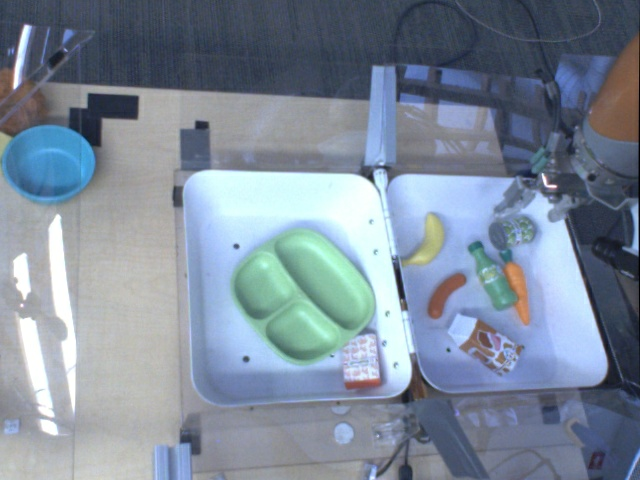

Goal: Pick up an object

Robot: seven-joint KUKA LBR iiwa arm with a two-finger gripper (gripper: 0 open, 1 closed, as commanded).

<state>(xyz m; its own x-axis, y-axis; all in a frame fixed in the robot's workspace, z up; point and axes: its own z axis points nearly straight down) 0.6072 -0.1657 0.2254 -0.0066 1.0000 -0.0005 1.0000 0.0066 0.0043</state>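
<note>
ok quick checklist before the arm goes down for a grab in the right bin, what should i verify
1. Gripper over the right bin: ok, it sits above the far right corner.
2. Target beneath it: ok, the round can lies just below the fingertips.
3. Nothing between the fingers yet: ok, the view shows no object held.
4. Room around the can: not ok, the green bottle and carrot lie close on its near side.
5. Finger opening wide enough: cannot tell, the fingers are too small and blurred.
6. Other items away from the path: ok, the banana, sausage and carton lie apart.
</note>
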